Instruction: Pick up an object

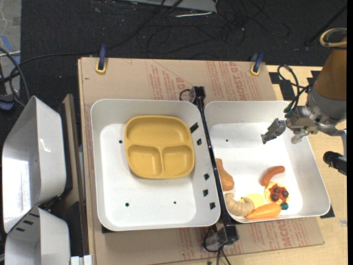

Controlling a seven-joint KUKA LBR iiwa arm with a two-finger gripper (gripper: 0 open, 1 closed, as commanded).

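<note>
Toy foods [259, 195] clustered, right bin's [309, 148] near corner.

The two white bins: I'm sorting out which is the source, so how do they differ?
The left bin holds one yellow divided plate; the right bin holds several small toy foods bunched at its near end. The gripper hangs over the right bin, not the left bin. Both are shallow, white and side by side.

A single fixed camera was mounted above the bench [165, 70], looking down at a slant. It stood far enough back to frame both white bins: the left bin [105, 148] and the right bin [248, 115]. The arm [331, 87] entered at the right of the bench
</note>
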